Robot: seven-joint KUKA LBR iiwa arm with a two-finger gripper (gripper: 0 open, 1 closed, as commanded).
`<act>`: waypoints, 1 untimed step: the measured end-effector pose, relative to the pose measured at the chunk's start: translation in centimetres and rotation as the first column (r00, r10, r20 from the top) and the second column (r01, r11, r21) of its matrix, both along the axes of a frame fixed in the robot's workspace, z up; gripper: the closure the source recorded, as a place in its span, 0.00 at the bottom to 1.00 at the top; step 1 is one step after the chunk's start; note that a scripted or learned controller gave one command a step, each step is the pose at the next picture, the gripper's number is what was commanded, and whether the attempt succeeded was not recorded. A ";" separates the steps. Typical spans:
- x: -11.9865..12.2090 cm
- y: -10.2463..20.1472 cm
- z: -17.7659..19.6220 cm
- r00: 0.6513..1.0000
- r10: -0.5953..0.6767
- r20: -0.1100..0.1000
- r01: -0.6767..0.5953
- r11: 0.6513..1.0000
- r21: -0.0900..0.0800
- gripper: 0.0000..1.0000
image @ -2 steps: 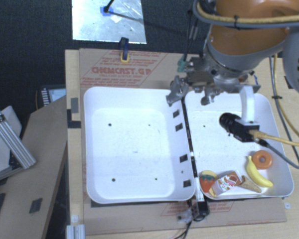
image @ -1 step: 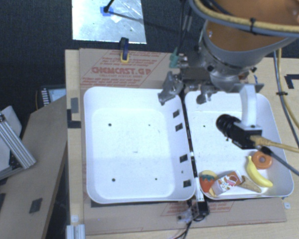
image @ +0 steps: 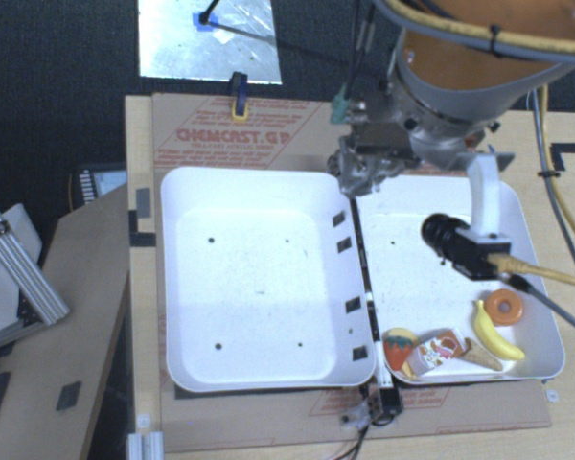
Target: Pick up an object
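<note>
My gripper (image: 362, 174) hangs over the far end of the divide between the two bins, under the grey wrist and orange band. It sits high above the objects and apart from them. The right bin (image: 402, 281) holds several small items bunched in its near corner: a yellow banana (image: 494, 333), an orange ring-shaped piece (image: 504, 307), a red-orange round fruit (image: 400, 349), a small red and white packet (image: 439, 350) and a tan wedge (image: 480, 356). I see nothing in the gripper.
The left bin (image: 249, 286) is bare white plastic with a few dark specks. A black cylinder on a white bracket (image: 457, 239) juts from the arm over the right bin. Yellow and grey cables (image: 546, 276) trail to the right. A shiny metal sheet (image: 209, 25) lies beyond the bins.
</note>
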State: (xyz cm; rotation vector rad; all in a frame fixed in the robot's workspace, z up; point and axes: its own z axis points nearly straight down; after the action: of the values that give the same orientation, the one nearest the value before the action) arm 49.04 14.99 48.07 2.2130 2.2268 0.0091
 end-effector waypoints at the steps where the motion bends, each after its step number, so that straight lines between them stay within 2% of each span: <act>1: 0.0 0.0 1.1 1.000 0.004 0.002 -0.004 1.000 0.001 1.00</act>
State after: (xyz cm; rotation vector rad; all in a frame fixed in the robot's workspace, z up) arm 49.08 15.03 49.19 2.2078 2.2307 0.0128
